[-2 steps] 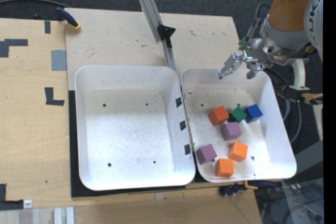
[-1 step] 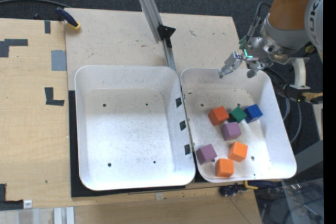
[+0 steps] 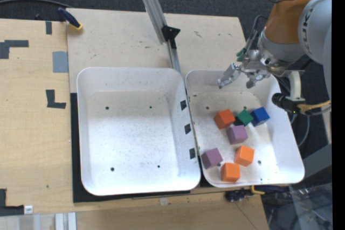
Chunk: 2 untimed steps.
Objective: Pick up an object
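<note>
Wooden bench (image 3: 32, 116), two white bins side by side. Left bin (image 3: 86, 116) bare. Right bin (image 3: 280, 164) holds small cubes: orange (image 3: 224, 118), green (image 3: 245, 117), blue (image 3: 260, 115), purple (image 3: 236, 134) clustered mid-bin; more purple and orange nearer front. Gripper (image 3: 239, 79) hovers over right bin's far end, fingers spread, nothing between them. Cubes look light, rigid, flat-faced; likely easy pinch across opposite faces. Front orange cube (image 3: 230, 172) stands apart, cleanest target.

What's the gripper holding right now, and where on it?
Nothing. The gripper is open above the far end of the right bin, with bare space between its fingers, apart from the blocks lying lower in that bin.
</note>
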{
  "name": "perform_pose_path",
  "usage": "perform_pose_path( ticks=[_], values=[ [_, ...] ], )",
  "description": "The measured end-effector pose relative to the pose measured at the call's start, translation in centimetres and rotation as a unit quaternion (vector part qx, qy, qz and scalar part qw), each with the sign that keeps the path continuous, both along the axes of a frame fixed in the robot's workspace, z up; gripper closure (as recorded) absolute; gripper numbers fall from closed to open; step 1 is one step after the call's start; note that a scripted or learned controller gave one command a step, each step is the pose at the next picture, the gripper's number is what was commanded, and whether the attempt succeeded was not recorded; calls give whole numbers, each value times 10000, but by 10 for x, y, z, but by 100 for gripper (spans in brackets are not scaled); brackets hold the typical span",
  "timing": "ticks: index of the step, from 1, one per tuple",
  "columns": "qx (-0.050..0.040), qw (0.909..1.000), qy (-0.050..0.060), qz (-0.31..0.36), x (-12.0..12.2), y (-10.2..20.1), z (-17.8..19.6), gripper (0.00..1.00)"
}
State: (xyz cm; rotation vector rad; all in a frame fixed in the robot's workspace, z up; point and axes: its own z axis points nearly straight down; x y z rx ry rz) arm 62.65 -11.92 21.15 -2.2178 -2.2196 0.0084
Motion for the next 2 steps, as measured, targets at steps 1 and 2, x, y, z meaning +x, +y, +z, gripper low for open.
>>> perform_pose_path(
  ticks=[1,2],
  values=[
    [2,10000,5,2,7,-2,-60,0],
    [4,10000,5,2,5,-2,-115,0]
  ],
)
